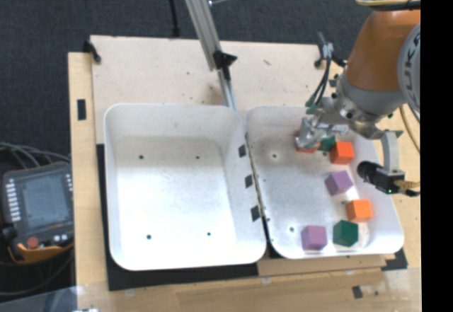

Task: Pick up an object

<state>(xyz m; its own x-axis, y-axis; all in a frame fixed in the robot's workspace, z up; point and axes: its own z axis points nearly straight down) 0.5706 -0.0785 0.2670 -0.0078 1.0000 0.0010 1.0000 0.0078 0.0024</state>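
The tabletop (156, 70) carries 2 shallow white bins side by side. The left bin (117, 162) shows only its speckled floor with a few dark dots. The right bin (283, 183) holds the blocks, all gathered in its right half.

The grey arm with its orange band (379, 42) comes in from the right and bends down over the far part of the right bin. Its end effector (309, 139) sits low over the bin floor near the far right corner. A small patch of red-orange shows right at its tip, but it cannot be told what that is, nor whether the tip is spread or pressed together.

Just right of the tip lies a small dark green block (327, 143), partly hidden by the wrist hardware, and touching its right side is an orange block (342, 152). Nearer the camera, a pale purple block (338, 182) sits tilted, well apart from the tip. Nearer again is a second orange block (359, 210). Along the near rim rest a green block (345, 233) and, to its left, a second purple block (313, 237), these 2 close together but not touching.

An aluminium pole (202, 17) rises from the far edge of the bins toward the far side of the scene. A teach pendant (39, 204) with a grey screen lies on the floor to the left of the tabletop.
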